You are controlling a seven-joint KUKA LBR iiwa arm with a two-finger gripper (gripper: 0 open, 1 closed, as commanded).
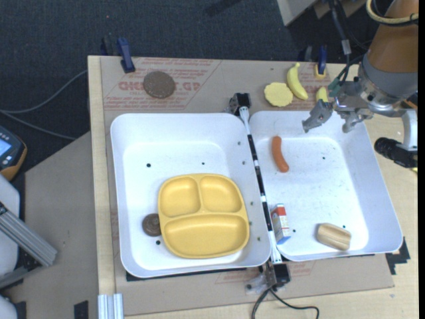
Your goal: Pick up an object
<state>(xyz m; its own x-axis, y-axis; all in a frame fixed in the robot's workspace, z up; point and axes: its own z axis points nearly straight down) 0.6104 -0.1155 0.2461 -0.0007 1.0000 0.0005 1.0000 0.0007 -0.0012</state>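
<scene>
My gripper [332,120] hangs over the far edge of the right bin [372,178], its two fingers spread apart and open, with nothing between them. An orange-red sausage [279,153] lies in that bin, left of and nearer than the gripper. Near the bin's front edge rests a tan bread roll [333,236]. A small red and white carton [280,222] stands against the bin's left wall.
The left bin [133,151] holds a yellow divided plate [202,214] with a brown cookie [152,225] beside it. Behind the bins, on the bench, lie a banana [297,82], a yellow slice [278,94] and a brown disc [159,84]. Blue clamps [124,54] grip the far edge.
</scene>
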